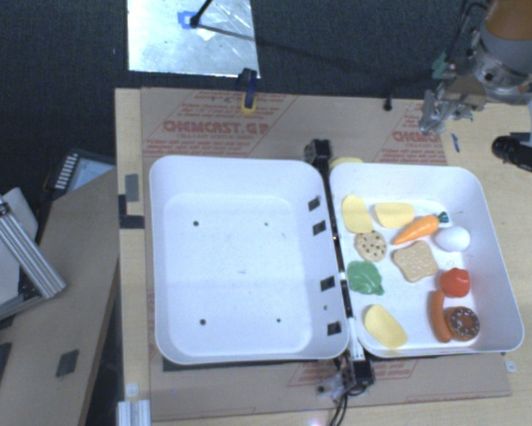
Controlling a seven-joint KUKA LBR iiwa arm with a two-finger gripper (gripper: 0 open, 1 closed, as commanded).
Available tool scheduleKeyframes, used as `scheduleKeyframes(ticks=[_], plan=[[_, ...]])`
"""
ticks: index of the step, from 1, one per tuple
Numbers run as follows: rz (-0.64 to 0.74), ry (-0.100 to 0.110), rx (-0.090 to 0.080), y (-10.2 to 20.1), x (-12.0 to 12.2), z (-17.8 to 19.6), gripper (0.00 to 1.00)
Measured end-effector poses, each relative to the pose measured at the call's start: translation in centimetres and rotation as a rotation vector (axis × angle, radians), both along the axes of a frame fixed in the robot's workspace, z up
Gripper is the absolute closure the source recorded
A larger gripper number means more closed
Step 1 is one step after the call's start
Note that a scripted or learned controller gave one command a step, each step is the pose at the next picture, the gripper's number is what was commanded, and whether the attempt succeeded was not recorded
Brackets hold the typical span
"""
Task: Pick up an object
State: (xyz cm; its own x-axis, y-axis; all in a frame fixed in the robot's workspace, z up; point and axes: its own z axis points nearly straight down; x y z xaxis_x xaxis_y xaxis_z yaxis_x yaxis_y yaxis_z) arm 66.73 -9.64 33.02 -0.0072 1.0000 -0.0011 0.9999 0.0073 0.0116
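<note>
The arm point(514, 16) is cut off by the top edge at one o'clock. The gripper point(434, 114) is too small and blurred to show its fingers. A yellow piece point(345, 161) at twelve o'clock of the right bin point(505, 264) hides behind its rim.

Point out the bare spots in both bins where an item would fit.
The left bin is bare across its whole floor. In the right bin, toy food crowds the middle; free patches lie along the far wall above the carrot and beside the near-left wall below the green leaf.
</note>
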Motion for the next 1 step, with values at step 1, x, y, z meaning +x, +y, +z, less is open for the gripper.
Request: scheduleKeyframes(ticks=[1], plan=[[-0.001, 0.003, 0.001, 0.87, 0.2, 6.33, 1.0]])
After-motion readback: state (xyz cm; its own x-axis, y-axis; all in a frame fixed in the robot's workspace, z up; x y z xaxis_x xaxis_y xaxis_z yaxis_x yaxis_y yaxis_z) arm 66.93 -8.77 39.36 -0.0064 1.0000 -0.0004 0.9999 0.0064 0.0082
